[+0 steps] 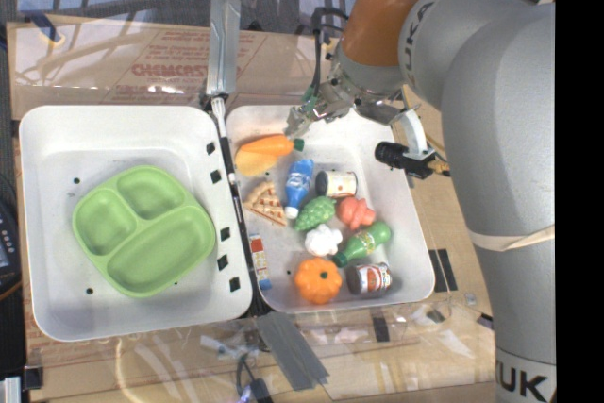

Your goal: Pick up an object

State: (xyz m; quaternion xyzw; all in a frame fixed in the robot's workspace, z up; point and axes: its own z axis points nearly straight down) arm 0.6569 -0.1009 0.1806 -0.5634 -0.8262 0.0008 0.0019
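The hand (304, 119) hangs just above the toy carrot (264, 152), its grip state I cannot tell; nothing visibly held. The carrot lies at the toy pile's far edge, probably the easiest pick.

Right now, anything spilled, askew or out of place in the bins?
Nothing spilled. The toy food sits jumbled in the right bin, with the blue bottle, green bottle and cans lying on their sides. The green divided plate lies flat in the left bin. The gripper hovers near the carrot.

bench (85, 52), two white bins (47, 203)
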